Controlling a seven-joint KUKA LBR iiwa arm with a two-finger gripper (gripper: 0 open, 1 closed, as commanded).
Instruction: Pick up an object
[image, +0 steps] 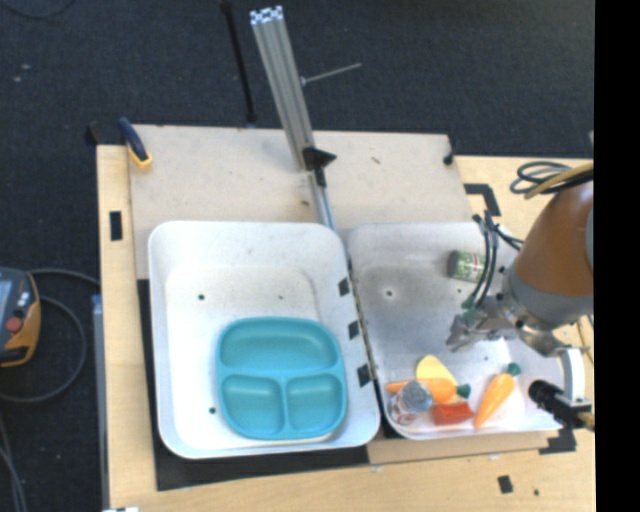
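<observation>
The gripper (470, 328) hung over bare floor of the right bin (400, 270); whether its jaws were open could not be told. Candidate objects, a carrot (494, 397) among them, crowded the near wall, so a descent there risked a miss or a glancing pinch

Fixed overhead camera, slanted down on both bins (165, 250).

The table (230, 175), a pale wooden board, carries two shallow white bins side by side. The left bin (200, 260) and the right bin (400, 260) touch along their inner edges. A blue-and-yellow clamp (135, 145) grips the table's far left corner, and a slanted aluminium rail (290, 95) rises from its far edge.
</observation>
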